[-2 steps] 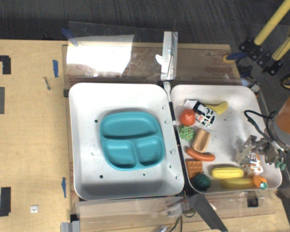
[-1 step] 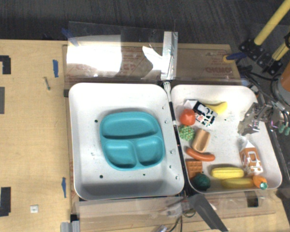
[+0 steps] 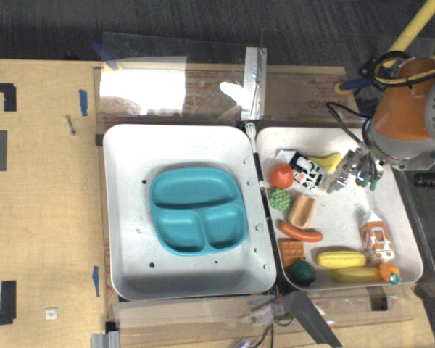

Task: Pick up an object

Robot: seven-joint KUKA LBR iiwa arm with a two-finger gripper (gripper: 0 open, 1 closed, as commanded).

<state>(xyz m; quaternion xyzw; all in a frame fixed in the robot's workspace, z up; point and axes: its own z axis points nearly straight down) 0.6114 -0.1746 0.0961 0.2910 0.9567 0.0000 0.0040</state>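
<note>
Claw [image 3: 355, 171] hovers over right bin [image 3: 409, 227]; whether it is spread or closed cannot be told. Nearest object — banana [image 3: 328, 161] — touches black-and-white box [image 3: 305, 171]; crowding risks a deflected, empty grasp.

The arm [image 3: 413, 122] presented a grey casing with a broad orange band [image 3: 400, 107] directly above the wrist. Black cables [image 3: 380, 67] looped beside the orange band on its upper side, and one thin black lead ran off the band's left flank. Below the band, the gripper [image 3: 355, 171] was a compact metallic assembly, silver and dark grey, with small teal-coloured fittings. Finer detail was too small to read.
</note>
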